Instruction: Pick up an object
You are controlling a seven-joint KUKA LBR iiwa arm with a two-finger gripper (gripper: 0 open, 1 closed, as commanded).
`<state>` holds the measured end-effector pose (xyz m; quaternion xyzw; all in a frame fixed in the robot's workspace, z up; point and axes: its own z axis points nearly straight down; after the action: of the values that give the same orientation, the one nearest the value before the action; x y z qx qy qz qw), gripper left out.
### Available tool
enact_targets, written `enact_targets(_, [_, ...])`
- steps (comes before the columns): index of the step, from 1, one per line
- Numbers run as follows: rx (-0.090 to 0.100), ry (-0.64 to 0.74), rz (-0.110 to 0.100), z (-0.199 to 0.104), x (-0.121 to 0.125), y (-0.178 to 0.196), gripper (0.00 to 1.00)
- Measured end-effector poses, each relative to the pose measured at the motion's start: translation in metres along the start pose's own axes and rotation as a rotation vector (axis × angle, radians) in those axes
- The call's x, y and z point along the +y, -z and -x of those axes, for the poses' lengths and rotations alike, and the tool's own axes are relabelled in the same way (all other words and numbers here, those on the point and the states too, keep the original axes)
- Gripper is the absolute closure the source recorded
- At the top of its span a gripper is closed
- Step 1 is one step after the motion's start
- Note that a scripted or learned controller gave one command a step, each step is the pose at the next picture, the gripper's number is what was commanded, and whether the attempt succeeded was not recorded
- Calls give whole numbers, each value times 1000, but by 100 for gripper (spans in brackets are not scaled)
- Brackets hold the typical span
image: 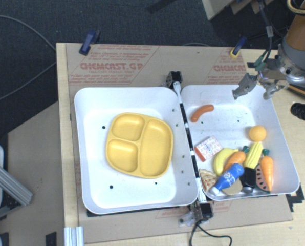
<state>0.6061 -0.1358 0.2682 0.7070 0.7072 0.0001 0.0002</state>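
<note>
Camera view, looking down at a slant on a table (116,60) bearing two shallow white bins side by side. In the left bin (91,188): one yellow three-compartment plate (139,145), lying flat near the middle. In the right bin (224,99): one toy sausage (201,112), alone toward the far left part; one small red-and-white packet (208,147) just beside the dividing wall; one orange ball (257,133) near the right wall; then a cluster at the near right corner, touching or overlapping, of one banana (221,159), one corn cob (254,154), two carrots (one (235,159) between banana and corn, one (266,171) at the right), one blue-and-white bottle (228,178) lying tilted, and one watermelon slice (258,178). Grey arm entering at upper right, with the gripper (257,87) over the far right corner of the right bin, jaws spread apart, nothing between them, well apart from the cluster. Two blue clamps (88,42) on the table's far edge.
</note>
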Motion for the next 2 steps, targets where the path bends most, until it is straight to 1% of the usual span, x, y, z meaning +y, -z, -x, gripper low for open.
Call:
enact_targets(1, [2, 0, -5, -26, 52, -125, 0])
enact_targets(2, [1, 1, -4, -43, 59, -182, 0])
